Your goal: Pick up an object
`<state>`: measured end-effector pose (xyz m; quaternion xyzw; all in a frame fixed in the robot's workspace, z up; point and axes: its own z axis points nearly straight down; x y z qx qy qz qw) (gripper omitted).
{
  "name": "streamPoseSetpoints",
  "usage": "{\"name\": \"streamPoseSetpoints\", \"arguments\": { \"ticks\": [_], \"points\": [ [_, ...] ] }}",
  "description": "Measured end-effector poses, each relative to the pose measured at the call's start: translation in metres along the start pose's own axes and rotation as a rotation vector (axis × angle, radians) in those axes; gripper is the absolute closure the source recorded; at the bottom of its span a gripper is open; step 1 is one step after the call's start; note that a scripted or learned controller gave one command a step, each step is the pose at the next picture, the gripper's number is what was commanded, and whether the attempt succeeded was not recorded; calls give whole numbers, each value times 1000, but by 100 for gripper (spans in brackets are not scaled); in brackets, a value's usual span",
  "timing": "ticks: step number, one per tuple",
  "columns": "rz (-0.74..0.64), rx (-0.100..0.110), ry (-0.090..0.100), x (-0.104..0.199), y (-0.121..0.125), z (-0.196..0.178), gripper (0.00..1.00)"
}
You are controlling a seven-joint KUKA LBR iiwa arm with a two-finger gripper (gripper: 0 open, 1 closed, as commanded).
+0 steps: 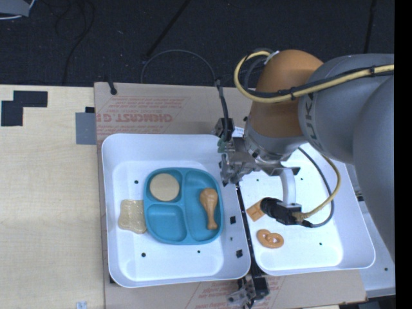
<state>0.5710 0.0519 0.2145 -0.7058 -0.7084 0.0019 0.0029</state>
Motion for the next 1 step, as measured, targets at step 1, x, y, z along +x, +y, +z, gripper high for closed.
{"name": "streamPoseSetpoints", "arguments": {
  "ticks": [1],
  "points": [
    [-1, -1, 0, 48, -28, -14, 100]
  ]
}}
